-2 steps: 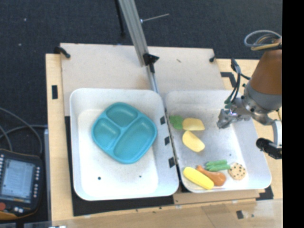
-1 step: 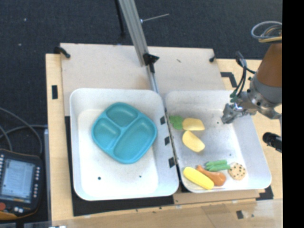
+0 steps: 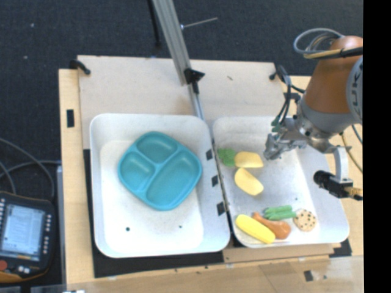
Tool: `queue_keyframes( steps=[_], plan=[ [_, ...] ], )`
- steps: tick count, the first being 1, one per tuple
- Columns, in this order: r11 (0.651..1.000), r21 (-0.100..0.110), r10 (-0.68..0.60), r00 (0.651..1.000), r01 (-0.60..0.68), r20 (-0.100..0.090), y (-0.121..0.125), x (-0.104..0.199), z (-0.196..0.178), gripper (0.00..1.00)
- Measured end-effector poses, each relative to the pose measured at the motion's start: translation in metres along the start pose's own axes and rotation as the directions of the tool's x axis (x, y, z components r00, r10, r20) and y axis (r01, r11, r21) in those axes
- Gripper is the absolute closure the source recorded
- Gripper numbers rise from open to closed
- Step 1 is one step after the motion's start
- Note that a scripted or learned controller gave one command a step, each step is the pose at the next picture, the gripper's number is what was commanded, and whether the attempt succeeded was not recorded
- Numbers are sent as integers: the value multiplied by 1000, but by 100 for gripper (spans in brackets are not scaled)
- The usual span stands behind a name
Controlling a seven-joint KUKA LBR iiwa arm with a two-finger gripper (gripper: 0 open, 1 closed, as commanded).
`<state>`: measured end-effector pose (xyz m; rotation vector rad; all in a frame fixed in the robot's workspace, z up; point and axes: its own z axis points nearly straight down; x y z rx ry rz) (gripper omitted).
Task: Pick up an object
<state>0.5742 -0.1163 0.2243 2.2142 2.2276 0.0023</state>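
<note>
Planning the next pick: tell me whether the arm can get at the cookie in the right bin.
Probably yes. The cookie lies uncovered near the right bin's front corner, just right of the green piece, with open space above; the end effector hovers farther back.

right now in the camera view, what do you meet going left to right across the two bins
teal divided plate → green toy vegetable → upper yellow toy piece → tool → cookie
</note>
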Motion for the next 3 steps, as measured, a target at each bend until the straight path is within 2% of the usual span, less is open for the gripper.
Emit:
queue_keyframes(
  steps=[1,3],
  plan=[
    [1000,-2,-3,1000,3,-1,6,52,-14,100],
    [1000,4,-1,1000,1,-1,5,152,2,100]
  ],
)
